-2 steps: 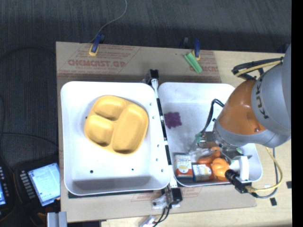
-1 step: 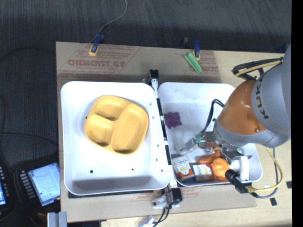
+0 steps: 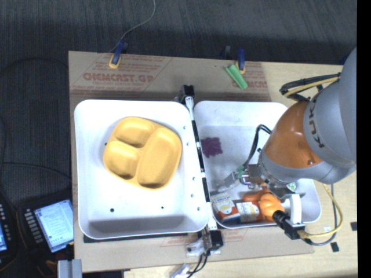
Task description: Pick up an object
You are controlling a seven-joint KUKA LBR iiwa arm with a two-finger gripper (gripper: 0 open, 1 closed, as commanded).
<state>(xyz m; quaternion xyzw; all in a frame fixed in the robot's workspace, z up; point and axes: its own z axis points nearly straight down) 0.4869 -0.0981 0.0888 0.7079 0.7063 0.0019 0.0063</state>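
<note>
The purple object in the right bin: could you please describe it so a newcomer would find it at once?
Start at the right bin, where the arm reaches in. On its floor near the left wall lies the purple object, small, flat and dark, apart from the orange items at the front edge.

I see my grey KUKA arm with its orange band [image 3: 293, 141] reaching in from the right, wrist bent steeply downward. Its two-finger gripper [image 3: 246, 177] sits low beneath the wrist, mostly hidden by the arm's own bulk.
</note>
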